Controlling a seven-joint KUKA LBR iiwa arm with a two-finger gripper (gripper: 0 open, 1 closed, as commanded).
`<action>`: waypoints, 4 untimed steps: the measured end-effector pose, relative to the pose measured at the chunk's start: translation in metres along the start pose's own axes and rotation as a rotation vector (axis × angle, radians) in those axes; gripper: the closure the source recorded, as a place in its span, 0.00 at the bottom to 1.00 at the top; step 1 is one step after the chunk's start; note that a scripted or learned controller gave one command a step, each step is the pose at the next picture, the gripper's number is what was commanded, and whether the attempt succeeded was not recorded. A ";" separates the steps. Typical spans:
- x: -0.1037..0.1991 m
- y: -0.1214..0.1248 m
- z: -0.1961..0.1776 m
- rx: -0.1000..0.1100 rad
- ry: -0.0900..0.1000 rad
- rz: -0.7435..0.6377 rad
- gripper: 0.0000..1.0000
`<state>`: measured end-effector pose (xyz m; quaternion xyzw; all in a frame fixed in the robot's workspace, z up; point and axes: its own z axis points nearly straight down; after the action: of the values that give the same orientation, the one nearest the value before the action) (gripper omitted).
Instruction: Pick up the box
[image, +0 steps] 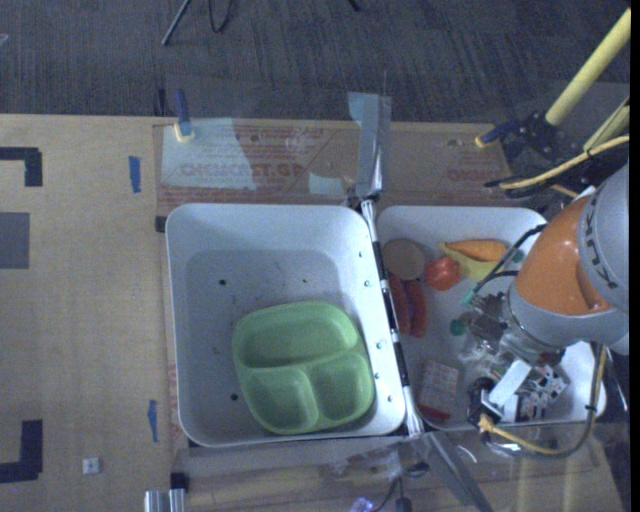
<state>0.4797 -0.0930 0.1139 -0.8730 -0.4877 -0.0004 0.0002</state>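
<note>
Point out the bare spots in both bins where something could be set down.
Left bin: bare floor along the back wall and left side, beside the green tray. Right bin: crowded; toys along the divider, the arm over the rest.

A green divided tray (302, 366) lies in the left bin (200, 260); a tomato (442, 272) lies in the right bin (420, 215).

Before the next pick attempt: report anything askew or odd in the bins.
Nothing looks spilled or damaged. The green tray sits skewed in the left bin. The small box lies flat in the right bin among crowded toy food.
</note>
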 end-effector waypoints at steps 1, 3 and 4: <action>0.038 0.043 -0.070 0.003 -0.003 0.445 1.00; 0.092 0.045 -0.131 0.002 -0.002 0.666 1.00; 0.193 0.005 -0.082 0.002 -0.002 0.733 1.00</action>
<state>0.5853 0.0680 0.1962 -0.9898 -0.1423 0.0011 0.0008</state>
